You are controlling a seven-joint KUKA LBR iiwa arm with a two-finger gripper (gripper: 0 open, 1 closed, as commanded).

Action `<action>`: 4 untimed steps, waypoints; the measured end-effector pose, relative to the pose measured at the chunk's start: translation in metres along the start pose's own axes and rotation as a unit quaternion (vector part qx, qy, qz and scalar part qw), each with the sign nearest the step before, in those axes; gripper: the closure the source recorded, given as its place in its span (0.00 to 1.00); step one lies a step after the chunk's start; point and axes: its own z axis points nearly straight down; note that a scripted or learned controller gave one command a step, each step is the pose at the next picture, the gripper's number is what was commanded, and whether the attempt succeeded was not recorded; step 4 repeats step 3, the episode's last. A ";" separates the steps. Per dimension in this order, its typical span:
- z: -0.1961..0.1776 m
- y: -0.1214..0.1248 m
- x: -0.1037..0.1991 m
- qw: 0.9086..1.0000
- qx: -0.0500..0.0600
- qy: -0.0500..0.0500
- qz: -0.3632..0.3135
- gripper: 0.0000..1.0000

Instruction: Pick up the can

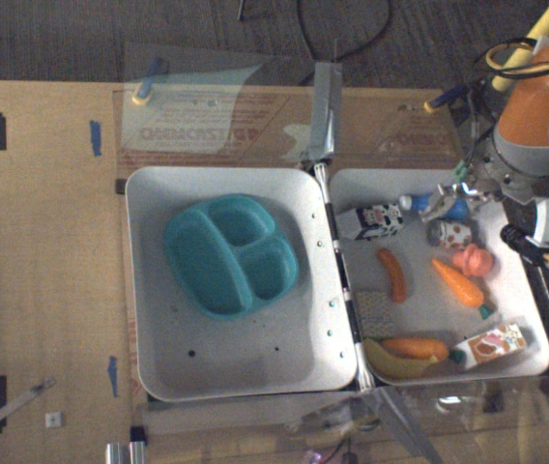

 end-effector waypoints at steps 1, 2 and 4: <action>0.011 -0.063 0.002 1.000 -0.015 -0.008 0.016 1.00; -0.122 -0.086 0.016 1.000 -0.012 -0.008 -0.028 1.00; -0.149 0.001 0.030 0.999 -0.011 -0.008 -0.050 1.00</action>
